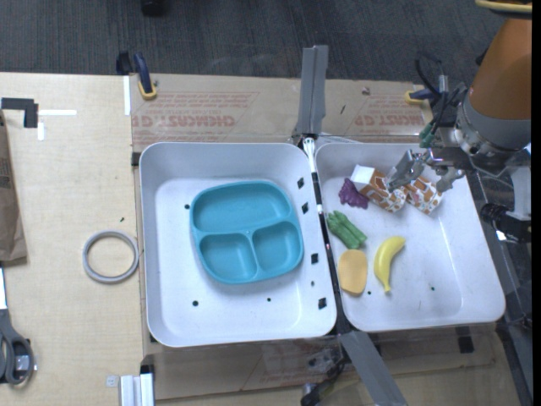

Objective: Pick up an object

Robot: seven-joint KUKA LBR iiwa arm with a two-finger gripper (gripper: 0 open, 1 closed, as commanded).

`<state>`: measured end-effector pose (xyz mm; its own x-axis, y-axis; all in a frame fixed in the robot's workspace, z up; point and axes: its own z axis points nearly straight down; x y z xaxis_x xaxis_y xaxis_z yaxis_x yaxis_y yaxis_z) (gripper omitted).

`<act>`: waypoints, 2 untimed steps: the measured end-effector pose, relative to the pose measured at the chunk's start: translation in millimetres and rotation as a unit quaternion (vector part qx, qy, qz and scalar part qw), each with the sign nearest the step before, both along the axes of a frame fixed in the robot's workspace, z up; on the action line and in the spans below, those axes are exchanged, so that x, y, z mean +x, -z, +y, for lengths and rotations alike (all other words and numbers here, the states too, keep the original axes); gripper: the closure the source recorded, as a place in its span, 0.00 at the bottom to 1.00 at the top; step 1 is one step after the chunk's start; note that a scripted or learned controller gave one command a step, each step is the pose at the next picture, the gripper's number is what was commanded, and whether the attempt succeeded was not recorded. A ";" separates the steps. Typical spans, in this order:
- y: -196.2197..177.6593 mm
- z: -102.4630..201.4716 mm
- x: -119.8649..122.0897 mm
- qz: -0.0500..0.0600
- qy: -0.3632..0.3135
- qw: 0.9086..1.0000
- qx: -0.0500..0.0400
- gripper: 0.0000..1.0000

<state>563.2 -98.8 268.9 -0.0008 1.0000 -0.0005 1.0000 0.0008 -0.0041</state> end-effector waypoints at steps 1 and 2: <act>153.2 -34.2 -50.3 0.000 0.000 1.000 0.001 0.00; 178.4 -69.1 -48.9 -0.001 0.060 0.998 0.000 0.00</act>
<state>514.3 -167.9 90.6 0.1183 0.9930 0.0005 0.9930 -0.1183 -0.0030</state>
